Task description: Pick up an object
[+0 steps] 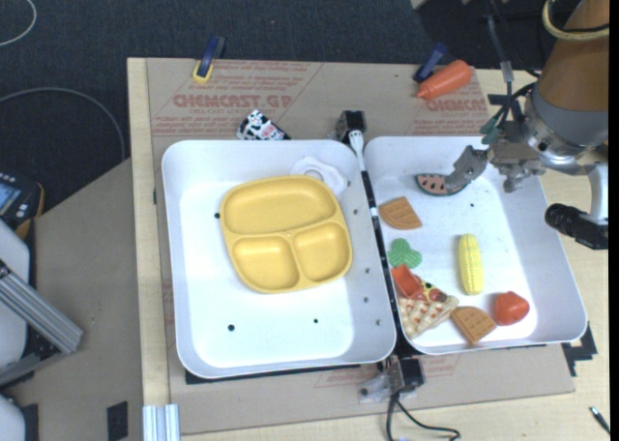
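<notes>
Even, fairly bright light falls from overhead. The two shallow white plastic bins are close to washed out, with soft glare on their floors. The yellow three-part plastic tray casts a faint, short shadow. The dark carpeted floor stays dim and slightly grainy. Focus is moderate throughout; the red print on the brown cardboard worktop reads a little soft.

Arm cropped at right edge
</notes>
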